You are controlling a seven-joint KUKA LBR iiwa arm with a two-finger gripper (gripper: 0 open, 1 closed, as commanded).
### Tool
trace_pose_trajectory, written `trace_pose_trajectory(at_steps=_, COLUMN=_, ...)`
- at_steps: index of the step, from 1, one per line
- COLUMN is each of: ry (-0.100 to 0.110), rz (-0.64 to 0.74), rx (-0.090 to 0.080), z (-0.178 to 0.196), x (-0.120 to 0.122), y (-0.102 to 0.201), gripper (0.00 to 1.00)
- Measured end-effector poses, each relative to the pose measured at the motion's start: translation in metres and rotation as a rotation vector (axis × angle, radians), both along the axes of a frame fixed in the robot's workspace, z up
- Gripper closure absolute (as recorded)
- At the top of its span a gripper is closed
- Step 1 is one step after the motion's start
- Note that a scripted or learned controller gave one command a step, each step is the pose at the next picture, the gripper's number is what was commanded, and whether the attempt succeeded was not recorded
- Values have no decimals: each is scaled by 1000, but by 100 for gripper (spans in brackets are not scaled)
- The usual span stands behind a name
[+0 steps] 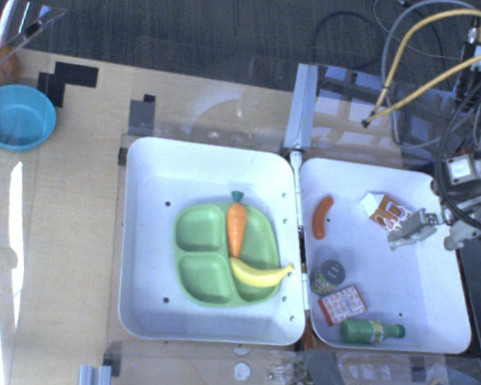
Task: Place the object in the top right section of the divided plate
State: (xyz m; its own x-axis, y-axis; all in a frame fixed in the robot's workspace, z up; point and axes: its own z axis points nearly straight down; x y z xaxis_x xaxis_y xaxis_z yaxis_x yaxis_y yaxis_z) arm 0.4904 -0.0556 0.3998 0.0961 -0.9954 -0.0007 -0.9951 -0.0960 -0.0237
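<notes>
A green divided plate [198, 227] lies in the left bin [148, 220]. An orange carrot [235, 225] rests upright in the view along the ridge between the plate's two top sections. A yellow banana [259, 273] lies across the lower right section, its tip over the plate's right rim. My gripper [413, 230] hangs over the right bin [443, 294], just right of a small orange and white carton [386, 212]. Nothing shows in its grasp.
The right bin also holds a red sausage [322, 216], a round can [329, 275], a red patterned box [343, 304] and a green bottle [369, 331]. A blue bowl [16, 116] sits on the bench at far left. Cables loop above the right bin.
</notes>
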Motion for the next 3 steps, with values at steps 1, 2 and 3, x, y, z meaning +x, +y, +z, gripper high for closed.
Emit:
trace_pose_trajectory(at_steps=1, ry=0, rz=172, rx=-5, z=11, x=0, y=-27, gripper=0)
trace_pose_trajectory(at_steps=2, ry=17, rz=497, rx=-9, z=-67, x=-2, y=-76, gripper=0)
trace_pose_trajectory(at_steps=3, ry=8, rz=865, rx=-19, z=-71, x=-1, y=-103, gripper=0)
